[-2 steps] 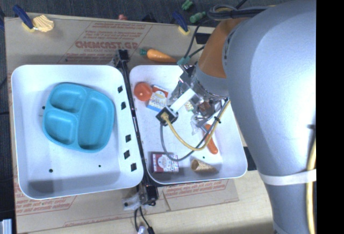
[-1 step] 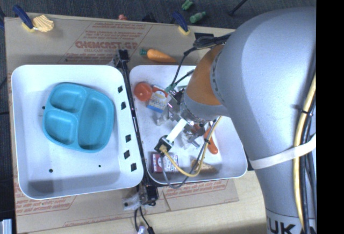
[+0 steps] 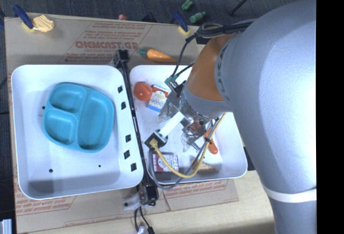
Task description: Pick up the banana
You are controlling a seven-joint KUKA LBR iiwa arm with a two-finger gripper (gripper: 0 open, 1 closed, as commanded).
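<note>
a pale yellowish shape (image 3: 208,168), possibly the banana, lies along the white bin's (image 3: 236,158) near wall, just beside your grey gripper (image 3: 191,132); grip unreadable.

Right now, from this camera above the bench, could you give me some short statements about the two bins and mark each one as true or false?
1. A blue divided plate lies in the left-hand bin. True.
2. The carrot lies inside the right-hand bin. False: it lies on the bench, just beyond that bin's far rim.
3. The arm reaches over the bin that holds the blue plate. False: it is over the right-hand bin.
4. A red round thing lies in the right-hand bin, close beside a small box. True.
5. The blue plate has been tipped up on its edge. False: it lies flat, with its open side up.
</note>
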